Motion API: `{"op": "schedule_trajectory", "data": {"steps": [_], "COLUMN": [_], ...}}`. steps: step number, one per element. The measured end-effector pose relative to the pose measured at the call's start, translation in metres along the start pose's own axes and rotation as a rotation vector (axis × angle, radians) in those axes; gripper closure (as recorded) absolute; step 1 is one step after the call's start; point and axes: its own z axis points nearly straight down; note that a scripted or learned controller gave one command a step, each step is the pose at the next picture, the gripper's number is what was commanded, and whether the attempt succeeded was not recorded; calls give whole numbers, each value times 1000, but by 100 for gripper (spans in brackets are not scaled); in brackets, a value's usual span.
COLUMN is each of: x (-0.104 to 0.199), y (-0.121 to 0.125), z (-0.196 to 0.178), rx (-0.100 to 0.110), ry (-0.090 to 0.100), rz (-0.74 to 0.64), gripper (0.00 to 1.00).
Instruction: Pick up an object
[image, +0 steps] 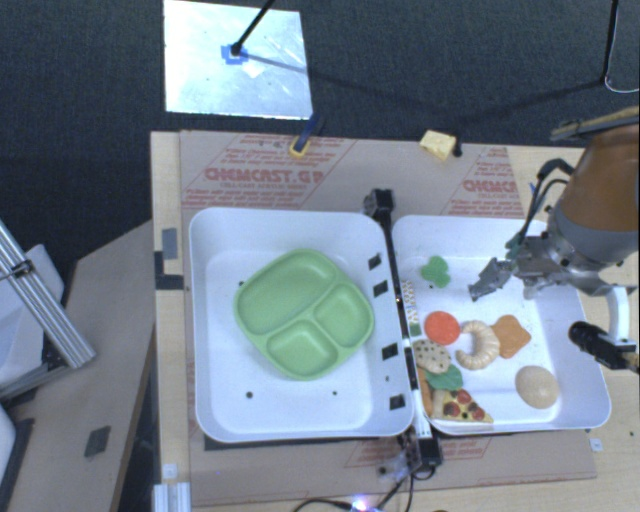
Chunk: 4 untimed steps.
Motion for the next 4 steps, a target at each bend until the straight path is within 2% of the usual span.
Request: {"op": "schedule_trajectory", "data": {"steps": [1,2,3,4], "x": [0,0,3,3], "y": [2,5,-5,-3], "z": [-5,37,93,119], "rx": [-10,-7,-5,-12], "ry": [-1,-1,0,-2], "rz": [-2,0,0,0], "gripper": [0,0,0,0]}}
